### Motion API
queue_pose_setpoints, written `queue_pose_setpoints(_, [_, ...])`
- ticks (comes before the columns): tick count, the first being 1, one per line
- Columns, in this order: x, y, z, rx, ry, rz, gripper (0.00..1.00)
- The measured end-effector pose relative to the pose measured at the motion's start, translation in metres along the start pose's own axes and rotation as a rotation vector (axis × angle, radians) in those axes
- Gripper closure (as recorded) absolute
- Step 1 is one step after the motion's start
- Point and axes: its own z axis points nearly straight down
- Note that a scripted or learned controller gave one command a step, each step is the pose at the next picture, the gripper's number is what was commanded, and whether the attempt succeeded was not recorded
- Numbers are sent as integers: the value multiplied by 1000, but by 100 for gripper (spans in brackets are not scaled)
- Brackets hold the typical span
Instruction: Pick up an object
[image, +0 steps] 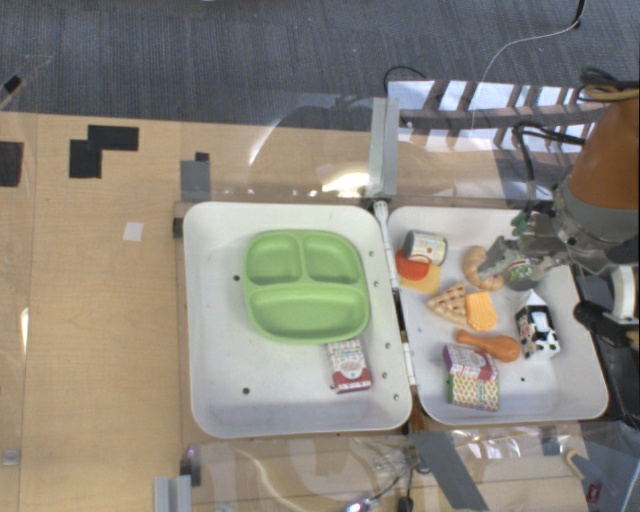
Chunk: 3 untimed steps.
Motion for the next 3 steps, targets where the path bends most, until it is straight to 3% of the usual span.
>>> queue_pose_setpoints(1, [16,29,118,-2,0,-95,0])
queue_pose_setpoints(2, [45,25,122,-8,-1,3,0])
queue_pose_setpoints(3, [47,27,111,-13,2,2,100])
